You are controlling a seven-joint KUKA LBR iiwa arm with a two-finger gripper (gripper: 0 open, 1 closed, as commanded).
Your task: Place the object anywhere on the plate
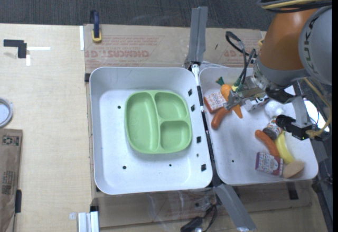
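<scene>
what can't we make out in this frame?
- Gripper in the camera view: too small and cluttered among the toy food to judge its grip or whether it holds anything.
- Hot dog and carrot: contact with the gripper unclear, parts overlap.
- Snack packet: label too small to read.
- Right bin: far side hidden under the arm.

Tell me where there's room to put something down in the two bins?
The green plate has three bare compartments, and bare white floor of the left bin rings it. In the right bin, the near-left corner is free. It is crowded further in: the carrot and sausage by the pincer, and the banana at the right.
</scene>
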